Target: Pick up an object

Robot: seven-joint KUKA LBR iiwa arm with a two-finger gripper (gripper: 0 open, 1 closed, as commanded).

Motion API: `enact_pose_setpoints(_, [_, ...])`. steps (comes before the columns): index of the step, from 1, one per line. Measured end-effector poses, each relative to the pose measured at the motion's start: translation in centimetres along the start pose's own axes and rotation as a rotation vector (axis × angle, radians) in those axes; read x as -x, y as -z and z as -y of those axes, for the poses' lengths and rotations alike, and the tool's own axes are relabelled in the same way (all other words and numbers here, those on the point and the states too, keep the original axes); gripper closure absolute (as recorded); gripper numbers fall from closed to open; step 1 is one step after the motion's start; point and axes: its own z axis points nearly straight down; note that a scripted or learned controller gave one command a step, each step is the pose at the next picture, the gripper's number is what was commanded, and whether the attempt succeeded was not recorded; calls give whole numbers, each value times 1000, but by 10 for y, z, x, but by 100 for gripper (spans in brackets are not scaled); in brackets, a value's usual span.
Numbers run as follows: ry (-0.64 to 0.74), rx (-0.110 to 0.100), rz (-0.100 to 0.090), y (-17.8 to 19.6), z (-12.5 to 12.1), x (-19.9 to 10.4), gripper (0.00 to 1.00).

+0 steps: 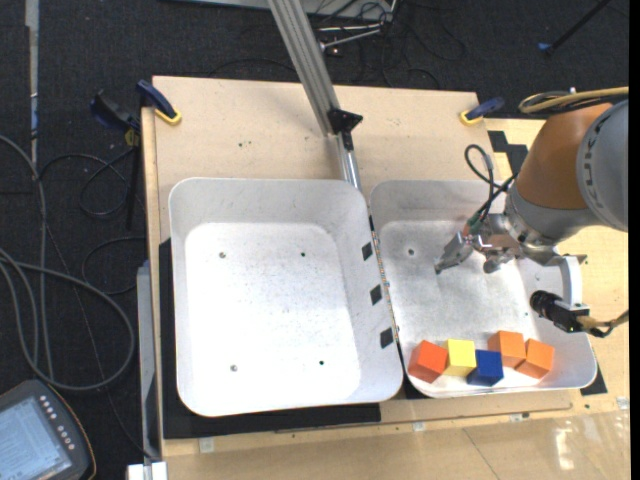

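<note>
Camera view: we see the grey two-finger gripper (452, 256) over the shallow white right-hand bin (420, 230), in the bin's upper half, nothing between its fingers. Whether it is released or clenched we cannot tell. We judge the pick not yet begun: approach, descent and grasp all remain. The candidates sit in a row along the bin's lower wall, well apart from the gripper: orange cube (429, 360), yellow cube (461, 355), blue cube (488, 367), two further orange blocks (524, 352). The row's long axis runs parallel to that wall; being cubes, none shows a clear pointing direction.
</note>
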Motion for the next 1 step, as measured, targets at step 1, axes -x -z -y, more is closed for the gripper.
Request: enact_pose_setpoints(1, [-2, 3, 1, -23, 0, 0, 0])
